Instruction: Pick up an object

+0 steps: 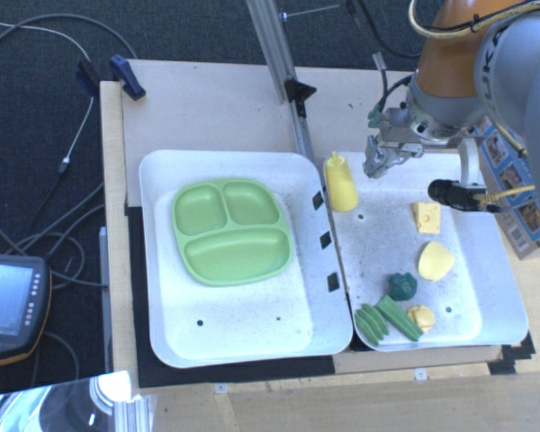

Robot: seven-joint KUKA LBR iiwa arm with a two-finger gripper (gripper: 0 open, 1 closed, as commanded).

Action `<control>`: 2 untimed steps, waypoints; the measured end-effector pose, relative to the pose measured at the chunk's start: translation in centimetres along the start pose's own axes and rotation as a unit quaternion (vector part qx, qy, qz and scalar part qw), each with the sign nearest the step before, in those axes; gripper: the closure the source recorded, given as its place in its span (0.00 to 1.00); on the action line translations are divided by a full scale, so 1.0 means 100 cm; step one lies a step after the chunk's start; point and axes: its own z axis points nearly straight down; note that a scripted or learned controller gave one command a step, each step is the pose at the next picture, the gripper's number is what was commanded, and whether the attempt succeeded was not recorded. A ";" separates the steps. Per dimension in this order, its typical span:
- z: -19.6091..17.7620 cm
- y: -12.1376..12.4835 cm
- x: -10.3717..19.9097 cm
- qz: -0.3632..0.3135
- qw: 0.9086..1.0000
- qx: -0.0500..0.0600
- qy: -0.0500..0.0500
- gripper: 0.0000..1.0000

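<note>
While no item is seen between its fingers, the gripper [379,162] is hung over the right white bin [495,277] at its 12 o'clock edge; finger spread cannot be told. Nearest, at 11 o'clock, a yellow plastic squeeze bottle [341,184] is laid. Beige bench [207,106], dark floor, cables. A green divided plate [232,230] is held in the left white bin [162,331].

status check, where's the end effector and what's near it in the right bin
End effector over right white bin's far end, holding nothing visible. Nearest: yellow plastic squeeze bottle, just left. Yellow cheese wedge lies free nearby. Nothing blocking.
</note>
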 end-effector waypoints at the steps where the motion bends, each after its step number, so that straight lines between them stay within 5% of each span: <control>1: -0.017 0.001 0.050 0.000 1.000 -0.002 -0.001 1.00; 2: -0.014 0.012 0.102 0.000 1.000 -0.001 0.000 1.00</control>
